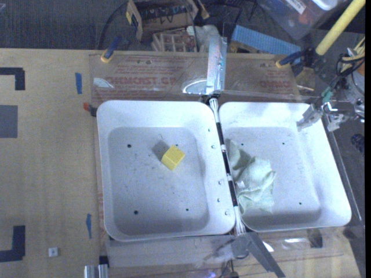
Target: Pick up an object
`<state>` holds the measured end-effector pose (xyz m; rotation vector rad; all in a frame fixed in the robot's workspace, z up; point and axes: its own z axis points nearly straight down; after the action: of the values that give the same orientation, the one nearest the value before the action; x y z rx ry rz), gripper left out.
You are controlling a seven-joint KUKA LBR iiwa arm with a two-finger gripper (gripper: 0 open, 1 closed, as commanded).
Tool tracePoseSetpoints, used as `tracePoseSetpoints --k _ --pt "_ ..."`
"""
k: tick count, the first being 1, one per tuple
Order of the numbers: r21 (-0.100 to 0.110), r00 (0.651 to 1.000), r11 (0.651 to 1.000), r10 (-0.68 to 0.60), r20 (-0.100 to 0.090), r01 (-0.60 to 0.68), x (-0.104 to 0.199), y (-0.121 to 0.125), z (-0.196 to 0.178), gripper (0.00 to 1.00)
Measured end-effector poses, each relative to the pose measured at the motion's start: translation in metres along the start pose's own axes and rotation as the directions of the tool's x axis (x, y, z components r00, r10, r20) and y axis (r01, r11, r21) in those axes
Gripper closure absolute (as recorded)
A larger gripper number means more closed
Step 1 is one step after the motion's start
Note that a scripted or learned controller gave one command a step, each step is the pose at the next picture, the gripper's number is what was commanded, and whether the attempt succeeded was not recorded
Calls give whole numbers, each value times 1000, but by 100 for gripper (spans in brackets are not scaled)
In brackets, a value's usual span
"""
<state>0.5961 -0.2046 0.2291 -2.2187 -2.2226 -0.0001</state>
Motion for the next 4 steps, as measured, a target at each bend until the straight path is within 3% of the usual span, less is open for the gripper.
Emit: tracePoseSetpoints --k 1,2,3,4 --pt "2 997 997 75 0 -75 122 -2 -25 0" --pt "-6 921 921 -388 5 388 117 -14 -110 0" --pt "-1 836 836 -549 1 549 223 -80 14 0" --pt "-4 874 874 -485 4 485 210 -31 44 0"
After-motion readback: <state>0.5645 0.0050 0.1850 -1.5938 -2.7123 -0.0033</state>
